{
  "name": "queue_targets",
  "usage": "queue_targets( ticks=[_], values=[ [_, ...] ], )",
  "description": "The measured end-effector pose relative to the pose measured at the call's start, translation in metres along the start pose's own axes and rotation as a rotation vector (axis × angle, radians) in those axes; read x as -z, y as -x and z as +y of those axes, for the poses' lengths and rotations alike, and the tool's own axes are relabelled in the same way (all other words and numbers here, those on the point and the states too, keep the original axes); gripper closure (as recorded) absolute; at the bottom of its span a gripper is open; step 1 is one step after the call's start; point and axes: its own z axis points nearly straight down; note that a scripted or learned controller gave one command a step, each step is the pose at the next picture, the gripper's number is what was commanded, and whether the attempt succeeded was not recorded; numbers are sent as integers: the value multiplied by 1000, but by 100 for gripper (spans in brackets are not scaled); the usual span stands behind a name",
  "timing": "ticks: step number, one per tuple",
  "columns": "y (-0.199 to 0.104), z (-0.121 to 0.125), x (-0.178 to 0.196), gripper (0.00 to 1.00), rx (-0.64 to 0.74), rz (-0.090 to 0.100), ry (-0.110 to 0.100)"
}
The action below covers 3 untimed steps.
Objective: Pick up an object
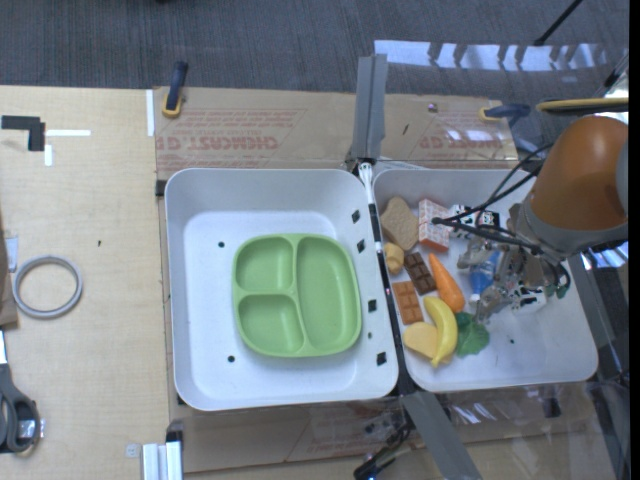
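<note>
Bench seen from above at a slant. Two white bins side by side. Left bin (190, 298) holds a green divided plate (297, 294), three compartments, lying flat abt mid-bin, nothing on it.

Right bin (560, 353) has the clutter, all packed along its left wall. Front to back: yellow banana (441, 328), curved, w/ a yellow-orange piece (420, 342) touching its lower left; green leafy item (471, 339) just right of banana; orange carrot (447, 282) lying diagonal above banana; orange waffle-like block (407, 303) left of carrot; dark brown bar (419, 271) betw. block and carrot; small yellowish lump (394, 258) near bin wall; tan bread-slice shape (400, 222) at back; red-and-white box (433, 225) just right of bread.

Arm comes in from right; orange band (583, 176) big in view over right bin's back-right corner. Gripper (497, 293) hangs low over mid-bin, just right of carrot and above the green item. A blue thing (482, 271) sits at the wrist/fingers – can't tell if it's part of the tool or an object. Cables and brackets hide the claw tips: can't tell whether spread or pressed together, and can't see anything pinched. No object visibly lifted; banana, carrot and the rest all lie on bin floor.

Outside bins: roll of grey tape (45, 286) on wood bench at left, yellow-handled clamp (176, 90) on cardboard at back.
</note>
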Motion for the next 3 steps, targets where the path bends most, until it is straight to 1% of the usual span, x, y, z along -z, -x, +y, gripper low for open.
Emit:
queue_targets(
  ticks=[1,2,3],
  values=[
    [-40,51,-2,0,-82,2,2],
    [-64,61,-2,0,-159,2,1],
    [38,65,-1,0,-189,-1,0]
  ],
)
